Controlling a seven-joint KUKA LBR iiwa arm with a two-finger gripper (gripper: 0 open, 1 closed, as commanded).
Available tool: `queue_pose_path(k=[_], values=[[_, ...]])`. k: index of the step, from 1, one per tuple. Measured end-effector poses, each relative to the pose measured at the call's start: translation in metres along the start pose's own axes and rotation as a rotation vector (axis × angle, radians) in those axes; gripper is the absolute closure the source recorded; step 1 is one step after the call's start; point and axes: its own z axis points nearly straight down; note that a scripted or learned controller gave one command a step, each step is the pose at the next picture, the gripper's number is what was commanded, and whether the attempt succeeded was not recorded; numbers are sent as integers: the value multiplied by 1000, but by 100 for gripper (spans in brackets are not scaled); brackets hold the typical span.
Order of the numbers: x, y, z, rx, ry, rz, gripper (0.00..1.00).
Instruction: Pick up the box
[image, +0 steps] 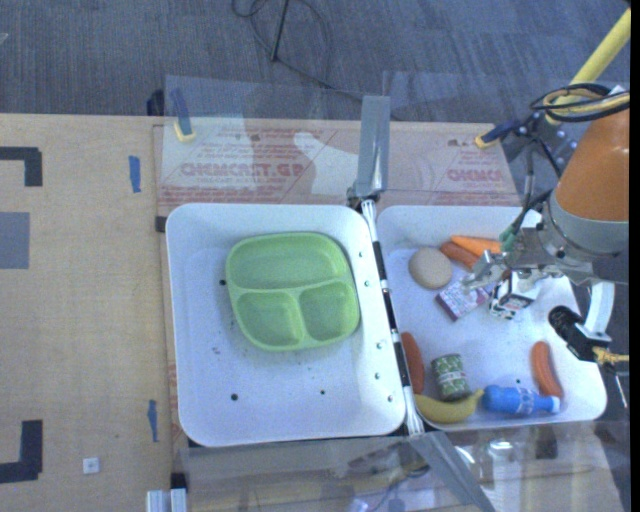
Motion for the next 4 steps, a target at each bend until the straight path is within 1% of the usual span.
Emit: queue_pose_path(k=[1,2,3,4], values=[[30,20,86,-17,-4,22,0],[17,51,90,-24,-5,-34,0],[17,54,77,-35,-7,-34,100],[3,45,84,-16,-2,-22,100]])
